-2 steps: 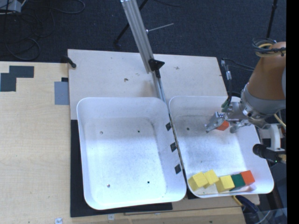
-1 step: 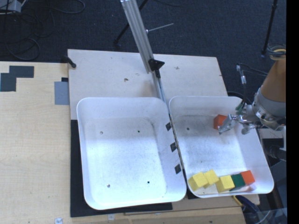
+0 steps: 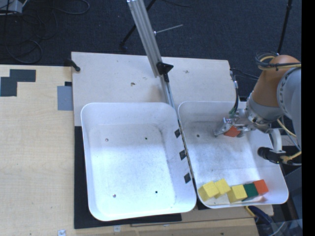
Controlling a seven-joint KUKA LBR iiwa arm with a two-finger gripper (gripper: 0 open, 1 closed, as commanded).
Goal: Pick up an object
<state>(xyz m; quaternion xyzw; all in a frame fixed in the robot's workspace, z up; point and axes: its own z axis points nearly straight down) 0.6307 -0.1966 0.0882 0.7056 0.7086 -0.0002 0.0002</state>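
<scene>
The arm (image 3: 275, 90) reaches in from the right, its orange band above the wrist standing over the right edge of the right bin (image 3: 216, 114). The gripper (image 3: 227, 130) sits low over the upper middle of that bin. An orange-red object (image 3: 231, 132) shows right at the jaws, small and partly covered by the metal parts; whether it is pinched between the jaws or only lies under them cannot be told, and how far the jaws stand apart cannot be told either.

Along the bin's near edge lies a row of blocks, touching or just beside one another. From left to right: a yellow block (image 3: 208, 190), a 2nd yellow block (image 3: 222, 186) slightly behind it, a 3rd yellow block (image 3: 238, 192), a green block (image 3: 250, 190) and an orange block (image 3: 261, 186). This row is well apart from the gripper, with bare speckled bin floor between them.

The left bin (image 3: 93, 132) lies just beside the right one, their rims touching along the middle, where 3 small black clips sit on the shared edge. A slanted aluminium rail (image 3: 147, 38) rises from the back of the bench (image 3: 108, 77) between the 2 bins, with a black bracket (image 3: 163, 69) partway along it. Left of the bins lies a pale wooden surface (image 3: 34, 146) with grey patches.
</scene>
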